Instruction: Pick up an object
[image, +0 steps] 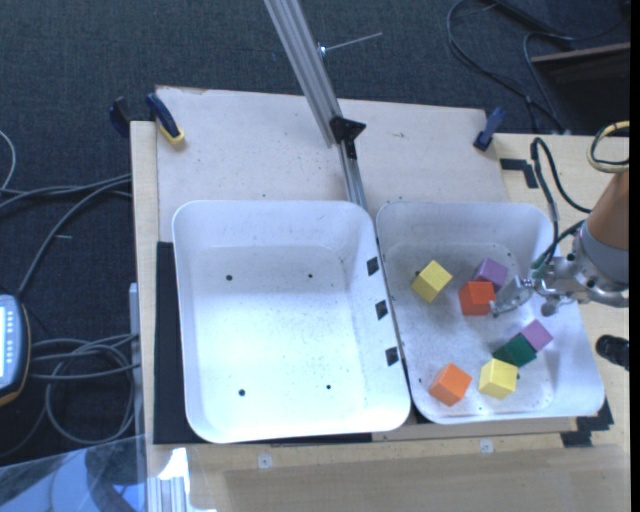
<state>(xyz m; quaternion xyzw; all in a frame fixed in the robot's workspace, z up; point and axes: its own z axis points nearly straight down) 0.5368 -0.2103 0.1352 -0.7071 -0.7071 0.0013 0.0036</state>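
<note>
We see the jaws (512, 296) in the right bin (455, 222) near its right wall, just beside the red block (477, 297); whether they are open, we cannot tell.

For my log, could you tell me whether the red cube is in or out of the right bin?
In: the red cube rests on the right bin floor.
</note>
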